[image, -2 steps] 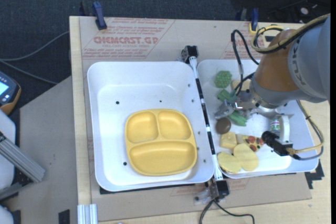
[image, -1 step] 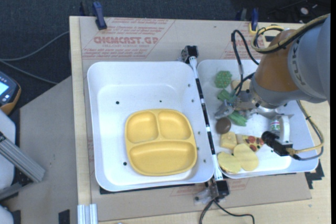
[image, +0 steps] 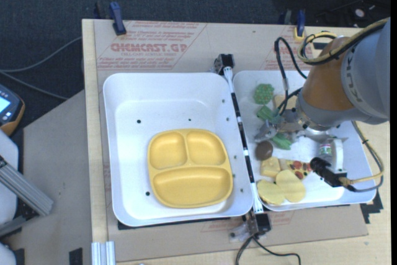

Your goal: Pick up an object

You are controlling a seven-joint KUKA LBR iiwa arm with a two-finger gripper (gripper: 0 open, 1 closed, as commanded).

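From the camera above the bench we take the yellow plate (image: pixel 188 167) as our landmark: a divided plate with three compartments, lying flat in the middle of the left bin (image: pixel 124 102). To the right of the plate, past the ridge where the two bins meet, sits the right bin (image: pixel 356 180), and here the small objects are gathered. Nearest the plate, just over the ridge, we see a brown rounded piece (image: pixel 264 149), and below it a cluster of pale yellow pieces (image: pixel 282 186) (two of them round and flat, like slices). Further right of the plate and higher up lies a green knobbly piece (image: pixel 263 94), with another green piece (image: pixel 282 141) lower down. The arm (image: pixel 347 84) comes in from the right, well apart from the plate, its orange band over the upper part of the right bin. Its claw (image: pixel 273 128) reaches down among the green pieces and the brown one; we cannot tell how it stands, nor whether anything is caught in it. A blue clamp (image: pixel 116 17) grips the board's far edge, above the plate.
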